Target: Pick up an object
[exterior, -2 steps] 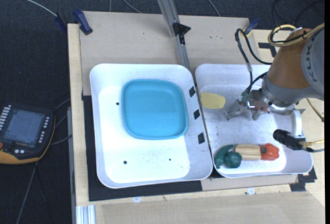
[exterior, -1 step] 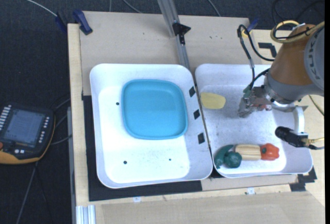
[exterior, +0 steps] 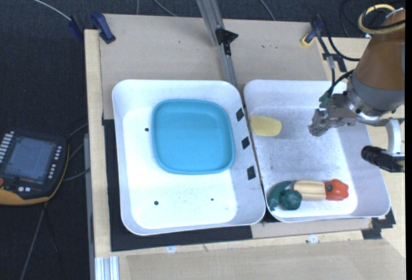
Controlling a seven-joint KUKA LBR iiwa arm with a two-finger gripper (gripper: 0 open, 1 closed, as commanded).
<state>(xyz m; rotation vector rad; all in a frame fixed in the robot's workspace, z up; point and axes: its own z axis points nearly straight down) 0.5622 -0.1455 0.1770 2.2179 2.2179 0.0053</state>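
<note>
Grey metal gripper (exterior: 320, 123) hangs over the right white bin (exterior: 302, 153), though I cannot tell how it is set. A pale yellow oval piece (exterior: 266, 125) lies just left of it; a green, tan and red toy cluster (exterior: 308, 192) rests along the near wall. The left bin (exterior: 132, 163) holds a blue square plate (exterior: 192, 136).

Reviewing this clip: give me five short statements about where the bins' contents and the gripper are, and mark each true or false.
1. A blue plate lies in the left bin. True.
2. The yellow object sits in the left bin. False: it lies in the right bin, near its left wall.
3. The gripper is above the right bin. True.
4. The gripper holds the green object. False: that lies at the bin's near edge, apart from the gripper.
5. A red object lies in the right bin. True.
</note>
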